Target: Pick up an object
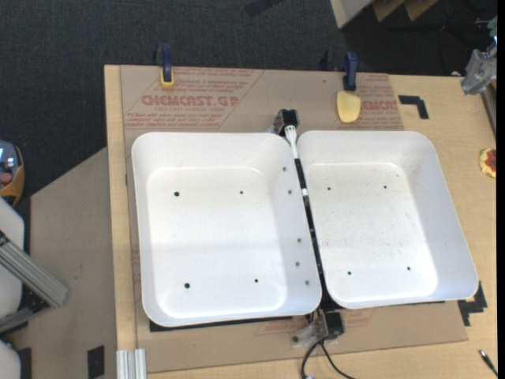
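In the camera view I look down on a brown board point(197, 93), flat and matte like cardboard, with faded red letters printed on its far part. It lies on a pale wooden surface point(473, 212).

Two shallow bins of smooth white plastic, with rounded corners, sit side by side on the board. The left bin point(139, 164) has a clean floor with four small dark dots on it. The right bin point(447, 204) has the same dots and also fine dark specks spread over its floor. The inner rims of the bins touch, and a thin black strip point(304, 208) runs along the seam between them, ending at the near side in a small black part with a cable point(316, 362).

Two blue clamps point(164, 55) grip the far edge of the board. A yellow piece point(348, 106), rounded and smooth, lies on the board just behind the right bin, below the right clamp and outside both bins. I cannot tell whether this is the thing to pick up. A small round thing point(488, 162), red and yellow, lies on the surface near the right edge.

I cannot tell the state of the claw.

Around the board is a dark floor point(79, 22) with a rough weave, and at the left a grey metal bar point(31, 271) lies at a slant.
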